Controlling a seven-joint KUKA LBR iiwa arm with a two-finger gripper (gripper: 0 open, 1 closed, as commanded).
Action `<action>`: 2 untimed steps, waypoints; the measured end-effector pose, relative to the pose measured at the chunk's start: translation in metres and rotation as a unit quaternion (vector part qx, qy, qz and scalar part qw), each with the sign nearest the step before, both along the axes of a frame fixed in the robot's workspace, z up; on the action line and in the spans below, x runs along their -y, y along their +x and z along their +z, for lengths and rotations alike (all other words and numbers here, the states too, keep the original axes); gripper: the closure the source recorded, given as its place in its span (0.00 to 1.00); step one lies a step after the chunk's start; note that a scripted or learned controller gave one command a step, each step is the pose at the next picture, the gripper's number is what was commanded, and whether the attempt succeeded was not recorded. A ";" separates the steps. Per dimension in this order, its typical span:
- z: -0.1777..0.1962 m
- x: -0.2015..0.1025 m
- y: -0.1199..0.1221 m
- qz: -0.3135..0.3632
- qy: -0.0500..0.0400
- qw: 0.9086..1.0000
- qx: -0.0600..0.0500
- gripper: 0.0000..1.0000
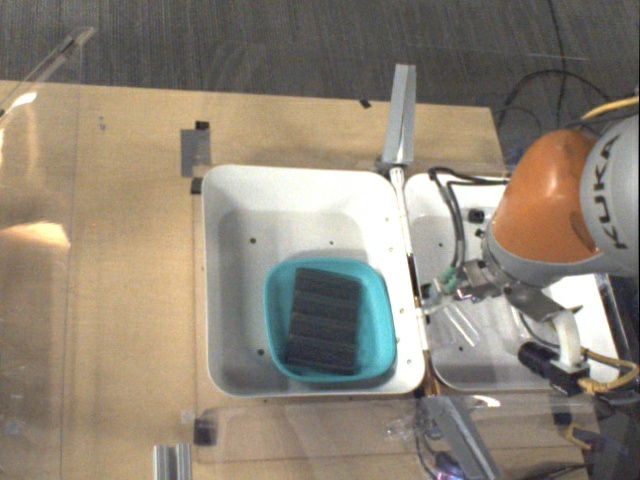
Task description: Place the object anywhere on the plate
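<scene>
Plate (pixel 378 313) in turquoise sits in the left bin (pixel 230 268), and we see the dark ridged object (pixel 324 319) lying flat on it; our arm (pixel 545 208) hangs over the right bin (pixel 480 363), its gripper (pixel 447 288) near the divider, grip state unclear

Turquoise plate (pixel 378 313), squarish with rounded corners and a raised rim, sitting flat on the floor of the left white bin, toward that bin's near right corner. Dark grey, nearly black object (pixel 324 319) lying on the plate: rectangular block, ribbed across with several raised bands, flat on its broad face. Long axis running near to far, tilted slightly. Resting wholly inside the rim, left of the plate's centre, bare turquoise showing on the right.
</scene>
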State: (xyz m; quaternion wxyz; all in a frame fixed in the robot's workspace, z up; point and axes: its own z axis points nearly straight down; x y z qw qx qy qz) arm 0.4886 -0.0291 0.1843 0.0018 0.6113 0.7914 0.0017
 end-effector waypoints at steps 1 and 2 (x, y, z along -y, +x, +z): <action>0.001 -0.067 0.038 0.069 0.000 0.998 0.001 1.00; 0.001 -0.067 0.038 0.069 0.000 0.998 0.001 0.00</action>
